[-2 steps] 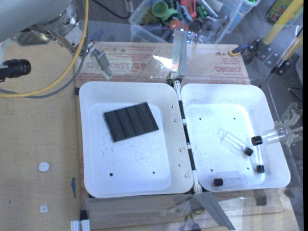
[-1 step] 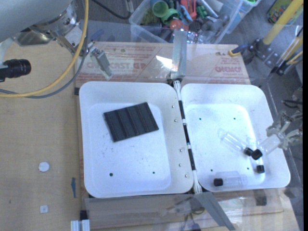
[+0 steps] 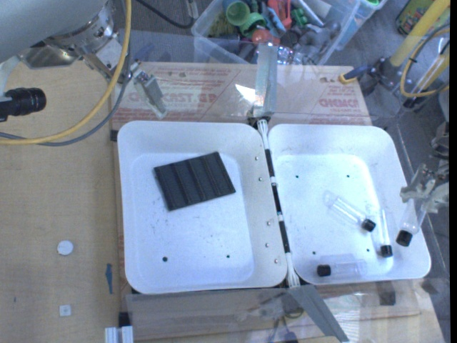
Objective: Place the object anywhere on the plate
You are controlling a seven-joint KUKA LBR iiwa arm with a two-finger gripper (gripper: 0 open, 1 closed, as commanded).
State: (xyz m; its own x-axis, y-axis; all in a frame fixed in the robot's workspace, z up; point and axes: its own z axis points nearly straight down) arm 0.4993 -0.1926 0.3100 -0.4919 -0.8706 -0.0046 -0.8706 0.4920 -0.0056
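Observation:
A dark grey ribbed plate lies flat in the left bin, toward its back, turned a little off square. Several clear plastic tubes with black caps lie in the right bin. One tube lies slanted near the middle. Another tube lies almost upright in the picture beside it. A third tube rests along the front wall. A further tube leans at the right rim. A large pale grey part of the arm fills the upper left corner, high above the bench.
A metal bracket sticks in at the right bin's right rim. A clear crate of coloured toys stands behind the bins. A yellow cable loops over the bench at left, near a black cylinder.

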